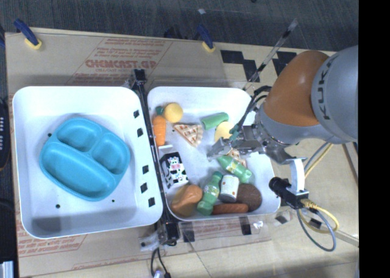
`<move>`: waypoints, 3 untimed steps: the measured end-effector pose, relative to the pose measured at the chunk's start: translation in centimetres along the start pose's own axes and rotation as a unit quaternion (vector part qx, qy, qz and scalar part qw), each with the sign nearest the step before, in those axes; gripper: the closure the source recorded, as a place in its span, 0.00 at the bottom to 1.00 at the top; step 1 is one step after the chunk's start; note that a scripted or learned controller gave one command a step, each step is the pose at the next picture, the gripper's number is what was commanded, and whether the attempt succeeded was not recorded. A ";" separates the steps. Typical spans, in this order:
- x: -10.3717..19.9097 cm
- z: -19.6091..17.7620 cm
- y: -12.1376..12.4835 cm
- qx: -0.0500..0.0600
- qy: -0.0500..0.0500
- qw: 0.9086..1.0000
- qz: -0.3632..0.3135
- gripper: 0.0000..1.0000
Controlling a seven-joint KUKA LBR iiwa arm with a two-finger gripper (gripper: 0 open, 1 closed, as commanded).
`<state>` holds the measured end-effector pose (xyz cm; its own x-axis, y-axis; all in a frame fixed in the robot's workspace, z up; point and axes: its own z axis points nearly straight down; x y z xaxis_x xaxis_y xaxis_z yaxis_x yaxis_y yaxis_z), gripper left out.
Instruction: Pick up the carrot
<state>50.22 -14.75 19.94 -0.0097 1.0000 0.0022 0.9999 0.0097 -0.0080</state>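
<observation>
Bench, right bin (256,101): carrot (159,129) lies against the left wall, judged light, rigid, slick, best pinched mid-body; gripper (224,147) sits well apart, its state cannot be told.

The table (201,252) is covered by a tan sheet of cardboard (122,57) with faint red print; blue clamps (27,34) grip its far edge, one at the left corner and another (206,38) nearer the middle; two shallow white bins rest on it side by side, touching along a black-clipped seam; the left bin (27,149) sits beside the right bin (201,97); a black-and-white checker pattern (241,60) shows behind the right bin.
</observation>
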 end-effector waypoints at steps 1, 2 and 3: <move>-5.9 9.8 6.7 0.002 0.000 0.999 -0.052 0.00; -5.9 8.4 7.0 0.001 -0.002 0.998 -0.055 1.00; 0.2 4.2 6.5 -0.002 -0.002 1.000 0.019 1.00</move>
<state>56.67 -14.49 15.71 0.0275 0.9996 -0.0017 0.9996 -0.0275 -0.0030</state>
